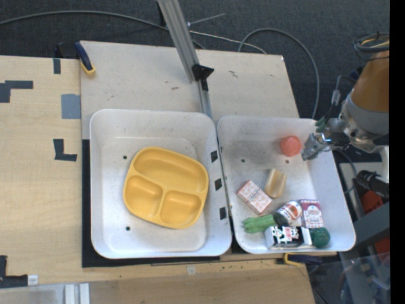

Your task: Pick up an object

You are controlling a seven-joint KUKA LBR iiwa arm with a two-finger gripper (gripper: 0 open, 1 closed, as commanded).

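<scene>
The right bin (329, 189) holds several small objects: a red-orange ball (290, 145), a tan block (275, 182), a pink box (254, 197), a green vegetable-shaped piece (257, 223), a can (289, 212), a pink-and-white carton (311, 213), a black-and-white carton (288, 235) and a dark green ball (321, 236). My gripper (312, 147) hangs over the bin's upper right part, just right of the red-orange ball. Nothing shows between its tips.
The left bin (107, 170) holds a yellow divided tray (166, 187). A grey pole (183, 37) slants down to the gap between the bins. Cables (278, 43) lie behind the bench. A blue-and-yellow clamp (85, 58) sits at the bench's back left corner.
</scene>
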